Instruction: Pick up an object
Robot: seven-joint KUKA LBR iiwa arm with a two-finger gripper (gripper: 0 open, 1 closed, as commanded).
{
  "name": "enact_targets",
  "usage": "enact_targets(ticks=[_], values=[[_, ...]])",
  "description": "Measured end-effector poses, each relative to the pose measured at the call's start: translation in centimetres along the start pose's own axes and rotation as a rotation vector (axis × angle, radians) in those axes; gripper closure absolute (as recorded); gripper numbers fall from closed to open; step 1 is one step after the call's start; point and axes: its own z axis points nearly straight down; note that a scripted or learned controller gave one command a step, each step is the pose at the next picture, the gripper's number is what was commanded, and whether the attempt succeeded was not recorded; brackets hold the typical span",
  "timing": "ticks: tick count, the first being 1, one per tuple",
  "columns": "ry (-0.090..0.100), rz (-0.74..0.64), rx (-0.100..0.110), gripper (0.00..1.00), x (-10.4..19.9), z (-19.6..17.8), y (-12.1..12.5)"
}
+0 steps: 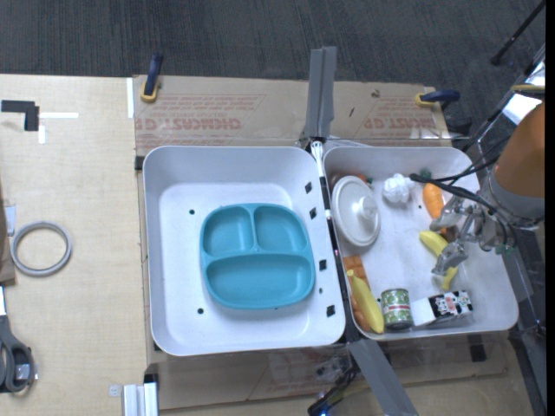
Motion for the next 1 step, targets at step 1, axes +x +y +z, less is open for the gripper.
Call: enact_targets(ticks=[1], values=[[0.002,0.130,-0.004,0.00,4.40,0.04,-0.70]])
